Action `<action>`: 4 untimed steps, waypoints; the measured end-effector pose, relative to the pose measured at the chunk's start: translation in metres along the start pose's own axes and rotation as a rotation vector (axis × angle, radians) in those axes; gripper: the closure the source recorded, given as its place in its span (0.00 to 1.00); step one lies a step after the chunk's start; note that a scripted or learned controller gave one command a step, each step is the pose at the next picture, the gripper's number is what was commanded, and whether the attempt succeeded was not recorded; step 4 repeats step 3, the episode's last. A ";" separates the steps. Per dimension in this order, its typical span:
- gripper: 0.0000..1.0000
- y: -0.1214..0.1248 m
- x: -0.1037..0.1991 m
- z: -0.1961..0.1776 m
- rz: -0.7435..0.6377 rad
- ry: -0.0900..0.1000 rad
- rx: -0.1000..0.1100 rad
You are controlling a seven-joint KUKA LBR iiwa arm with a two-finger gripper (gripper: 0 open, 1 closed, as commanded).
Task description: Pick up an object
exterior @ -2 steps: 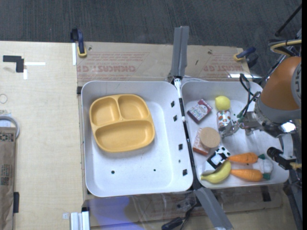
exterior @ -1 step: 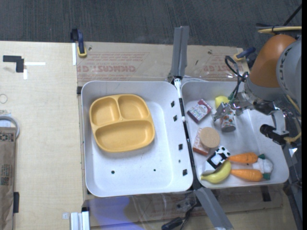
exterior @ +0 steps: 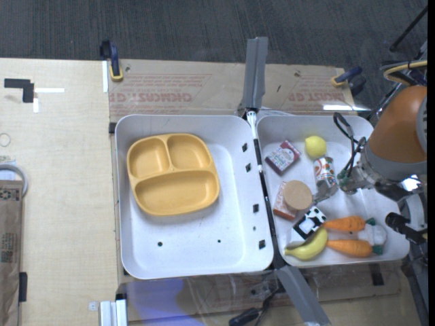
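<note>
The right bin holds several small objects. A yellow lemon and a maroon packet lie at its back. A small can stands beside them. In the middle sits a round tan lid, with a black-and-white block in front of it. A banana and two carrots lie along the front. My gripper hangs low in the bin, just right of the can and above the upper carrot. Nothing visibly sits in it.
The left bin holds a yellow divided plate. A grey divider bar runs up between the bins. The arm's orange band and cables hang over the right bin's right side. Brown cardboard lies behind the bins.
</note>
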State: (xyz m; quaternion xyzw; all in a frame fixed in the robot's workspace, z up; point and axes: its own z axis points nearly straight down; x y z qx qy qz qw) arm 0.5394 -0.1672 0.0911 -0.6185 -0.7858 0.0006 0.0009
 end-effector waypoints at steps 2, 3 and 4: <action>1.00 0.061 -0.022 -0.010 -0.103 -0.002 -0.003; 1.00 0.131 0.033 -0.130 0.002 -0.003 -0.003; 1.00 0.131 0.033 -0.130 0.002 -0.003 -0.003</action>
